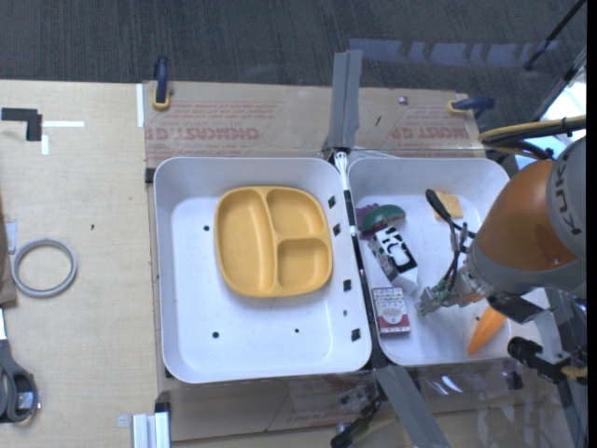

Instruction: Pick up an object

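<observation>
Objects in the right bin (485, 171) include a red card box (391, 310), print unreadable; fingers' (438, 297) state unclear.

A yellow divided plate (274, 241), an orange carrot (484, 330), white bins (182, 278), a red-and-white box (391, 311).

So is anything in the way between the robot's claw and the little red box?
No, nothing visible is. The gripper sits low in the right bin, just right of the red box, with bare white floor between them. The orange carrot lies on the gripper's other side.
</observation>
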You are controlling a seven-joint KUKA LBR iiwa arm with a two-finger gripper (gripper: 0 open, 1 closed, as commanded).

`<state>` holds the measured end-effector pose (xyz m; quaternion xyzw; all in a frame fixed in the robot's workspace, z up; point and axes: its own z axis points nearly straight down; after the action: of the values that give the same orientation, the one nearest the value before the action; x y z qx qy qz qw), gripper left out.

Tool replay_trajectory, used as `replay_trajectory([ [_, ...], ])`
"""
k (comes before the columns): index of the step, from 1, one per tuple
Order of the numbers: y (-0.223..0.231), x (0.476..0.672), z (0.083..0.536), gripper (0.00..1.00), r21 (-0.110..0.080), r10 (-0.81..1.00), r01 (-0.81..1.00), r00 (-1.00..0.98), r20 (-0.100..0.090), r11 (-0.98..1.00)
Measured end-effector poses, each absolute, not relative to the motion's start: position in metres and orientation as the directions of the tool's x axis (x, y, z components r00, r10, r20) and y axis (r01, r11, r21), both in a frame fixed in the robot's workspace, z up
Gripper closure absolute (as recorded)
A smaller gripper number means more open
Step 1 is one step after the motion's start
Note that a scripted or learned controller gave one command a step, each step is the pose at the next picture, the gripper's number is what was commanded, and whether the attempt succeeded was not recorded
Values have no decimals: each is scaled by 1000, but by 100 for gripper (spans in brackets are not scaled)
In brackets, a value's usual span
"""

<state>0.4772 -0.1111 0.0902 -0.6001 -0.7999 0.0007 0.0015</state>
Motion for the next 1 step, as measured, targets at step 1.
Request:
replay_trajectory([
  [1, -127, 481, 290, 100, -1, 971, 971, -239, -2, 239],
])
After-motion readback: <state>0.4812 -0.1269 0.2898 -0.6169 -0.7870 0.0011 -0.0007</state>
